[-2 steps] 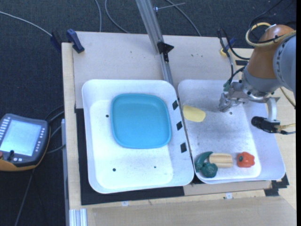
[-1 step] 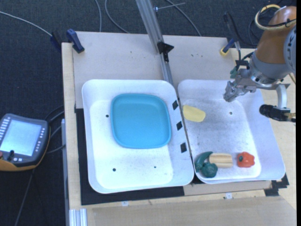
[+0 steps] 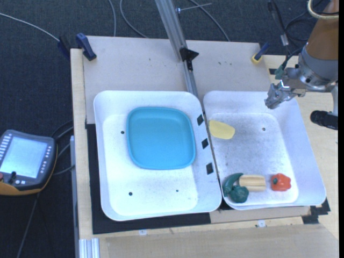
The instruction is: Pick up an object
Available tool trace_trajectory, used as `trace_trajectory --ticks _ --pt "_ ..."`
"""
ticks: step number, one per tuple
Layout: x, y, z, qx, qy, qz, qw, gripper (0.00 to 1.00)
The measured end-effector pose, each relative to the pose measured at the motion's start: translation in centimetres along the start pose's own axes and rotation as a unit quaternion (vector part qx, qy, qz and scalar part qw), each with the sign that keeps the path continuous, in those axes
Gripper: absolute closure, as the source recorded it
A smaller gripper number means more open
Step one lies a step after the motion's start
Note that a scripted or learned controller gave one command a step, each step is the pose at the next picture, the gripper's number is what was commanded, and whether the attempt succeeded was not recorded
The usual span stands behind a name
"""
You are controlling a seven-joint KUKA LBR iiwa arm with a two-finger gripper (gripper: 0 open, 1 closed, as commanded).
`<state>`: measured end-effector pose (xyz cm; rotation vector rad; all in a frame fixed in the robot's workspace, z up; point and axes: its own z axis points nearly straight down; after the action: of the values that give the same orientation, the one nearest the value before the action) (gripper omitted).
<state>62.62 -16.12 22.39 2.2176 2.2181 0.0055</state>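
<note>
Dark carpet strewn with cables is surrounding the bench (image 3: 134,58), which is bearing two shallow white bins side by side. Along the near wall of the right bin (image 3: 301,138) three small things are lying in a row: a green toy vegetable (image 3: 235,187), a tan block (image 3: 252,183) touching it, and a red pepper-like piece (image 3: 280,182) just beside that. A yellow piece (image 3: 221,129) is resting near the same bin's far left corner. The left bin (image 3: 107,144) is carrying a blue square plate (image 3: 161,137). The gripper (image 3: 274,98) is hanging over the right bin's far right rim, well apart from every object, holding nothing; whether its fingers are spread or closed cannot be told. A handheld control pendant (image 3: 24,160) is lying on the floor at left.
</note>
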Motion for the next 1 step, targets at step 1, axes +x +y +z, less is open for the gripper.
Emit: trace_trajectory --ticks 1 --pt "-0.01 0.12 -5.03 0.0 0.0 0.0 1.0 1.0"
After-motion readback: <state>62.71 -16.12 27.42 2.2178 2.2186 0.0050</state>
